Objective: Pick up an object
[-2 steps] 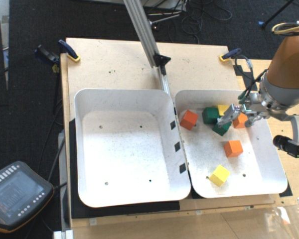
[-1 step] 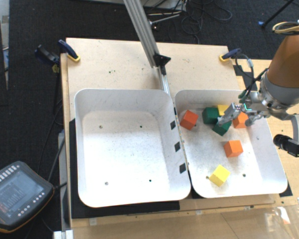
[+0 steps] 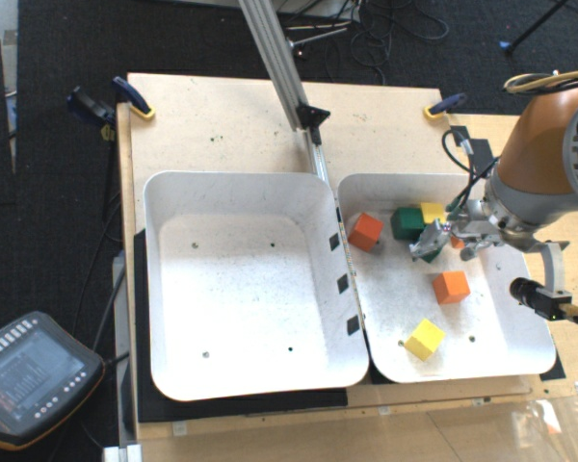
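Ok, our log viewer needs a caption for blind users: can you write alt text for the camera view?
A grey-and-orange robot arm's gripper hovers low in the right white bin beside a green block, with two orange blocks and two yellow blocks nearby.

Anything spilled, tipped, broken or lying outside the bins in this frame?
Nothing stands out. All the blocks lie inside the right bin: an orange block near its left wall, a green block with a yellow one behind it by the gripper, another orange block and a yellow block in front.
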Motion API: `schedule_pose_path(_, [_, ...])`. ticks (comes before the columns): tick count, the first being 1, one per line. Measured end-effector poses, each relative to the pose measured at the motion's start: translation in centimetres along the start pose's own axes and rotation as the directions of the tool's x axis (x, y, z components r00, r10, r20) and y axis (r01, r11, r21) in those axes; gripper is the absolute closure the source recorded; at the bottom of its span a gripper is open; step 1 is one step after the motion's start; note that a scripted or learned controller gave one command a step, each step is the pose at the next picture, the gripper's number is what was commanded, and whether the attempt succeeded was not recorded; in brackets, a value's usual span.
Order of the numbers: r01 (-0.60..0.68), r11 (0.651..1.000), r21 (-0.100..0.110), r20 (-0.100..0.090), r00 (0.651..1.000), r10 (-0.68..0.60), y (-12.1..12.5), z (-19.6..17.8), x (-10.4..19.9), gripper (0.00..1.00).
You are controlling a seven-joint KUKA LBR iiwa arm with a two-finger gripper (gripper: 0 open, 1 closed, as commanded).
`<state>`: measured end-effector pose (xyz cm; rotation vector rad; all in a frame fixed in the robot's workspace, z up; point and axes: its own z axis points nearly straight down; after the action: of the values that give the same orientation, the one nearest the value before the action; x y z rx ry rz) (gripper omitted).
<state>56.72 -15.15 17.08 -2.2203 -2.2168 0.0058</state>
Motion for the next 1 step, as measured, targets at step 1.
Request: schedule_pose_path(1, [0.001,1.0,-0.007,0.002,1.0,-0.001,-0.32,4.31,0.35,0.0])
